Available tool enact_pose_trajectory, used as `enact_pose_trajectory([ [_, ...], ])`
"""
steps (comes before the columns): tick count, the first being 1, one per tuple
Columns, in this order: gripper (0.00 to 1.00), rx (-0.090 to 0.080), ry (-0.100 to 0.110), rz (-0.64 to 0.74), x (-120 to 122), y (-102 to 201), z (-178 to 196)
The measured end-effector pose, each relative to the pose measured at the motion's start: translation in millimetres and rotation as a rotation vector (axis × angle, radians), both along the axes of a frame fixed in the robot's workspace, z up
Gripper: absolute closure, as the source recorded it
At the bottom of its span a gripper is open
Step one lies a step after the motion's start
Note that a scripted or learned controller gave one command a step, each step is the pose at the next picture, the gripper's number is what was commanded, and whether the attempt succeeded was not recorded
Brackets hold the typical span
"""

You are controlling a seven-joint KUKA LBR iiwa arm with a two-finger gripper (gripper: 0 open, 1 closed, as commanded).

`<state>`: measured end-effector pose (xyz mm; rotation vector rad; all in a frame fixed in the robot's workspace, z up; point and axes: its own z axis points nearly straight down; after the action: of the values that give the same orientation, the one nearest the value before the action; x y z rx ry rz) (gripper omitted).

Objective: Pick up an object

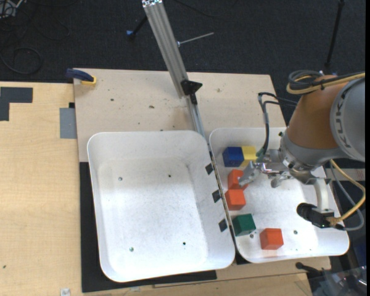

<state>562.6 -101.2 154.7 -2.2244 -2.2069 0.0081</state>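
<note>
Several blocks lie in the right bin [308, 242]. A blue block [232, 156] and a yellow block [249, 152] sit at its far left corner. Below them come a red-orange block [234, 177], an orange block [235, 198], a green block [243, 224] and another orange block [271, 238]. My gripper [254, 170] reaches in from the right, low over the bin, just right of the red-orange block and below the yellow one. Its tip is close to the red-orange block. Whether they touch is unclear.
The left bin [105, 165] adjoins the right one, with black clips [216, 195] on the shared wall. A slanted aluminium bar [171, 51] rises behind the bins. A black hose fitting [314, 214] hangs over the right bin's right side.
</note>
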Motion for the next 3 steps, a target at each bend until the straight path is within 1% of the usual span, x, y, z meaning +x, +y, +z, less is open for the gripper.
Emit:
enact_pose_trajectory([
  [1,0.00,-0.002,-0.009,0.005,1,-2,-62],
  [2,1.00,-0.001,-0.005,-0.005,0,-4,-51],
  [3,1.00,-0.002,-0.010,-0.002,0,-8,-9],
])
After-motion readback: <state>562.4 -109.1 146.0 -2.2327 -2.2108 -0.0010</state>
